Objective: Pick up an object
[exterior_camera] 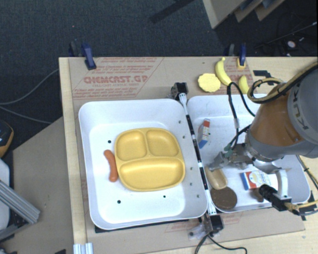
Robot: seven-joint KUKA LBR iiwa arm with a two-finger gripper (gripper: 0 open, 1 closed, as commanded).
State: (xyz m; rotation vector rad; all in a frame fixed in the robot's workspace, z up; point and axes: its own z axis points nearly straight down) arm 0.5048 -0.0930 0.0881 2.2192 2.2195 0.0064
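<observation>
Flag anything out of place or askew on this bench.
A toy banana and a yellow round piece lie outside the bins, on the board behind the right bin. In the left bin, a hot dog lies beside the yellow divided plate, not on it.

You see arm (283, 119) cut off at right edge, its bulk covering much of right bin (215, 103). Gripper (226, 159) too small, too dim to read. Carton (253, 180) partly under wrist, label illegible.
</observation>
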